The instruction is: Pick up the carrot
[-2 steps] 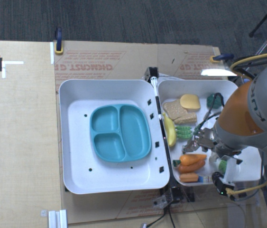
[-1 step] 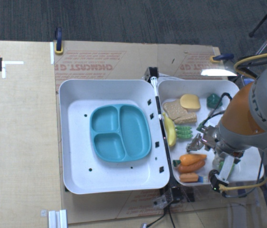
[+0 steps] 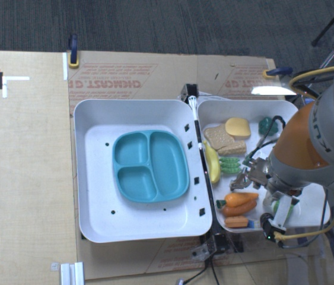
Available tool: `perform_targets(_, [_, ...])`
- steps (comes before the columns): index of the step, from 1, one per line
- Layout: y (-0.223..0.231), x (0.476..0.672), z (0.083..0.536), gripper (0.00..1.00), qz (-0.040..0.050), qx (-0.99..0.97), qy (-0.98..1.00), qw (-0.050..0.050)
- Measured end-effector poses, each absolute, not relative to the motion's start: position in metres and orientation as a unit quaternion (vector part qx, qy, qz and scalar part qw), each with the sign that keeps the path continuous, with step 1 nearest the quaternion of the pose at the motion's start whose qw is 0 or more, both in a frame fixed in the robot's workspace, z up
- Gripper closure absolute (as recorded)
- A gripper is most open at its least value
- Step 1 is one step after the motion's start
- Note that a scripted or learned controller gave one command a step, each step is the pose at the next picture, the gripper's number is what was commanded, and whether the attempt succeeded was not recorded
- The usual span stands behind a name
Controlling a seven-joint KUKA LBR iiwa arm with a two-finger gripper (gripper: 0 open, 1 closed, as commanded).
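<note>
Hovering low over the right bin (image 3: 285, 107), my gripper (image 3: 242, 181) sits at its centre, and whether my fingers are open or closed I cannot tell; nothing shows plainly between them. One carrot (image 3: 241, 202) lies just at 6 o'clock of the gripper, close beside it, lengthwise across the bin: a smooth orange body, thicker in the middle. A second, smaller orange piece (image 3: 236, 222) lies at 6 o'clock of the carrot, by the bin's near wall. At 12 o'clock of the gripper I count one green pod (image 3: 229, 164), one slice of bread (image 3: 222, 139) and one round yellow piece (image 3: 238, 127); one banana (image 3: 213, 164) runs along the wall at 10 o'clock. Two white bins stand side by side; the left bin (image 3: 89, 159) at 9 o'clock holds one blue plate (image 3: 151, 165) with three compartments. Both rest on cardboard (image 3: 119, 79) over a pale wooden desk (image 3: 18, 159); dark carpet (image 3: 155, 10) lies beyond at 12 o'clock.
</note>
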State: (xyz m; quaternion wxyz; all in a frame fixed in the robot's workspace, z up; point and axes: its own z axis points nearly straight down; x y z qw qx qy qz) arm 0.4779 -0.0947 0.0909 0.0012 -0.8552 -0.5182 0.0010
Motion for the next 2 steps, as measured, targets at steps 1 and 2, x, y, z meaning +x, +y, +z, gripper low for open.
perform_targets(1, [-0.0981, 0.4775, 0.0911, 0.0, 0.0006, -0.882, -0.471, 0.001])
perform_targets(2, [-0.0944, 0.478, 0.0909, 0.0, 0.0009, -0.879, -0.477, 0.001])
